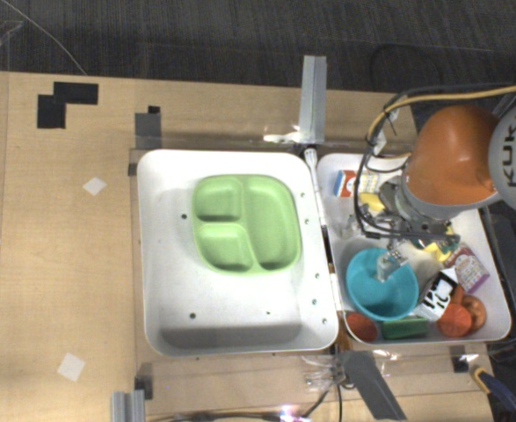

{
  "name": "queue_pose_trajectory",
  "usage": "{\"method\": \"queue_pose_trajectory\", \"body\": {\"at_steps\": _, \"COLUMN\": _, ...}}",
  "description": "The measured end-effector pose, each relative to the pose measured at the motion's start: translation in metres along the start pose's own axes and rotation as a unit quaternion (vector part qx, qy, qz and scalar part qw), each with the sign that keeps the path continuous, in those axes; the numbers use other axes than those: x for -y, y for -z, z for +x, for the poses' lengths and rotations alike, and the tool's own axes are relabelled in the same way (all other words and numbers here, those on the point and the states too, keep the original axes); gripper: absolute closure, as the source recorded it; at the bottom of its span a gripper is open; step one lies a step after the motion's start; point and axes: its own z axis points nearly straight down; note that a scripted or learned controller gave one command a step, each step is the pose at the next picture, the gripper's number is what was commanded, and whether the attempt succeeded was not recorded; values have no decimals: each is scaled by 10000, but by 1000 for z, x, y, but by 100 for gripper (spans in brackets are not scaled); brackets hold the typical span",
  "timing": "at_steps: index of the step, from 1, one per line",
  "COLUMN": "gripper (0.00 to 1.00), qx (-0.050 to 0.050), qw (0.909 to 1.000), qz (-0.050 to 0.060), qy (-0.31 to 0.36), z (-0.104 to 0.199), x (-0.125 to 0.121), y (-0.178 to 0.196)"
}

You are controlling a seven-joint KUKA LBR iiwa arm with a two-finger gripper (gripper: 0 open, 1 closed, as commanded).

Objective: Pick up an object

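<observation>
Left bin (pixel 165 236): one green divided tray (pixel 244 222), lying flat, centre.

Right bin (pixel 501 310): blue bowl (pixel 381 288); green block (pixel 404 329) at the near wall; red-orange pieces (pixel 461 316) at the near right corner; assorted packets (pixel 465 266) at my wrist's edges.

My hand (pixel 387 262): down over the blue bowl, tip inside or just above its hollow. Whether it is released or clenched I cannot tell. Nothing visibly held.

Step in hand, as I judge it: descent toward a grasp in the right bin; bowl the likely object. Next move calls for closing on its rim, then a straight lift clear of neighbours.
</observation>
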Motion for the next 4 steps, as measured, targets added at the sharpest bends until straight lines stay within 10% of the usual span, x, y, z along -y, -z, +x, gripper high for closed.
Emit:
{"method": "queue_pose_trajectory", "body": {"at_steps": 1, "gripper": 0, "qx": 2, "qw": 9957, "qz": 3, "qy": -932, "z": 52, "x": -3, "y": 1}}
{"method": "queue_pose_trajectory", "body": {"at_steps": 2, "gripper": 0, "qx": -44, "qw": 9777, "qz": -22, "qy": -2099, "z": 1, "x": 34, "y": 32}}
{"method": "queue_pose_trajectory", "body": {"at_steps": 3, "gripper": 0, "qx": -25, "qw": 9602, "qz": -3, "qy": -2794, "z": 13, "x": 3, "y": -1}}
{"method": "queue_pose_trajectory", "body": {"at_steps": 4, "gripper": 0, "qx": -39, "qw": 9241, "qz": -7, "qy": -3820, "z": -33, "x": 56, "y": 32}}
